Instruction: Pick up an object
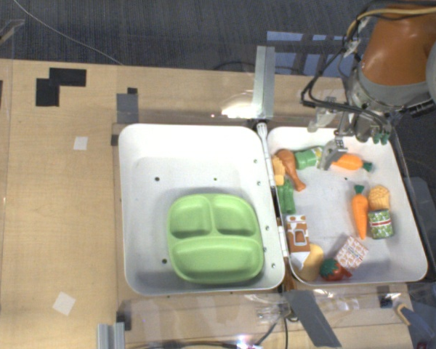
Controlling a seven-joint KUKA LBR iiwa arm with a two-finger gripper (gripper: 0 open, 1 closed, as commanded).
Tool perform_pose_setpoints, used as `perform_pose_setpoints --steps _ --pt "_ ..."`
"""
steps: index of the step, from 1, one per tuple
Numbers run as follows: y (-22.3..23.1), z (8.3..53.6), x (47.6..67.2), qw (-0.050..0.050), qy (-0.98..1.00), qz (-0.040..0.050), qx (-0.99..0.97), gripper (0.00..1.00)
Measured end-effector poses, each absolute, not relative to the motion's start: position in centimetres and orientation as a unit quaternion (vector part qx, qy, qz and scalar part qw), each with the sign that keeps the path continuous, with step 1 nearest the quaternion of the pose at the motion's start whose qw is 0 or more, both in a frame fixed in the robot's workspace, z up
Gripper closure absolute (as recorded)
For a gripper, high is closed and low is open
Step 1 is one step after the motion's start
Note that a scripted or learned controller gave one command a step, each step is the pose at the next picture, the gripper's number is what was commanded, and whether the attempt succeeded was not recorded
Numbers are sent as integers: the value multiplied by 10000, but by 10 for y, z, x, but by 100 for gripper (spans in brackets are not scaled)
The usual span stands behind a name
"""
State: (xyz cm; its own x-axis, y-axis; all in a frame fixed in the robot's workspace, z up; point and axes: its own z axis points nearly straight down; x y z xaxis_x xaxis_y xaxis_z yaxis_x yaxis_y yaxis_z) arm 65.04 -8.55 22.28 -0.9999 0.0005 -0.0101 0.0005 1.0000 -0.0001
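The right bin holds several toy foods. A small orange carrot with a green tip lies near its far edge. Beside it are a brown drumstick and a green piece. A longer carrot, a round tan biscuit and a green can lie on the right side. My gripper hangs over the far part of this bin, just left of the small carrot and right of the green piece. Nothing visibly hangs from it.
The left bin holds a green divided plate. A brown carton, a pink checked packet, a yellow piece and a red fruit crowd the right bin's near end. A metal post stands behind the divider.
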Motion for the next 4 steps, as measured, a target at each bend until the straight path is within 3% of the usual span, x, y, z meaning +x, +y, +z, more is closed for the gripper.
perform_pose_setpoints --steps 1,2,3,4 --pt "-107 97 618 58 9956 3 938 0" --pt "-112 90 574 78 9962 1 871 0" --pt "-92 91 544 111 9948 -21 1014 0" --pt "-95 88 660 37 9927 4 1206 0"
